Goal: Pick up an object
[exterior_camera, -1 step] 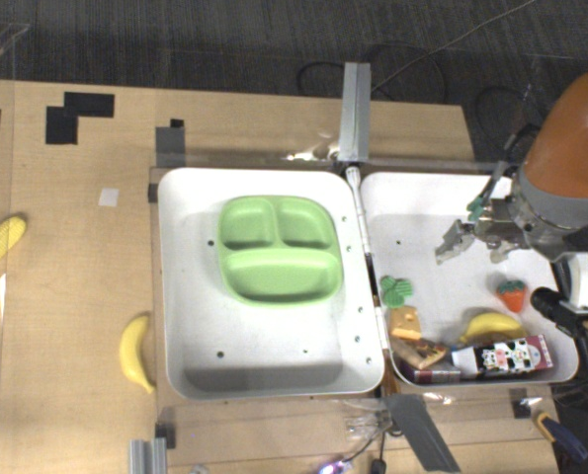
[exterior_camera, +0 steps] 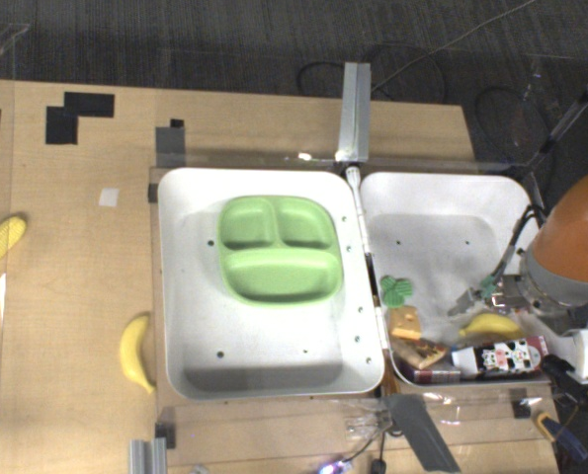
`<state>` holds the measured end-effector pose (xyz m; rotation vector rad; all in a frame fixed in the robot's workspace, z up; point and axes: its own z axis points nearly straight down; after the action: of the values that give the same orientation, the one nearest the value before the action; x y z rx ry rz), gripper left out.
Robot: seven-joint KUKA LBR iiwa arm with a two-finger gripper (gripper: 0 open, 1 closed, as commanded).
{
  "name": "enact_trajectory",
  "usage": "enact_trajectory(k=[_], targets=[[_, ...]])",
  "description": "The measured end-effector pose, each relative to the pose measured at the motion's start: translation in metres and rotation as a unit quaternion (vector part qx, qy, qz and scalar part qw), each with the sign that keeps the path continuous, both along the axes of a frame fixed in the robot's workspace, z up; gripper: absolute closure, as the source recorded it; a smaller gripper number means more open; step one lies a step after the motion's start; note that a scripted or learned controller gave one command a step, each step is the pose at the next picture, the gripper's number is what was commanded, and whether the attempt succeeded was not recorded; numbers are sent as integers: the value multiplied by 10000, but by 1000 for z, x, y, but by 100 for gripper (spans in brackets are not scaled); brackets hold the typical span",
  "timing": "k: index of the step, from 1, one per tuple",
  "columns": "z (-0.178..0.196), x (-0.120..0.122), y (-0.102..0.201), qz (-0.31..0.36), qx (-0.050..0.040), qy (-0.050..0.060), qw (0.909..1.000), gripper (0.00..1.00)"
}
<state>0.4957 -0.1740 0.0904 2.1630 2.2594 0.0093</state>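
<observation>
My gripper (exterior_camera: 483, 294) sits low in the right bin (exterior_camera: 442, 205), just above a small banana (exterior_camera: 489, 325) near the front edge; I cannot tell its grip state. I worry the bottle (exterior_camera: 496, 357) and crowded toys beside it could deflect the grasp.

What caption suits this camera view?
Arm's gripper poised over a banana in the right bin.

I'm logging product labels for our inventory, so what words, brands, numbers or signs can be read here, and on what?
None can be read.
Tube-shaped package in the right bin: black-and-white print with a red end, too small and blurred to read.
Green divided plate: no text.
</observation>
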Motion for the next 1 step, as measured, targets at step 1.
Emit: enact_trajectory(k=[1], targets=[[101,25,-8,-532,25,38,9986,0]])
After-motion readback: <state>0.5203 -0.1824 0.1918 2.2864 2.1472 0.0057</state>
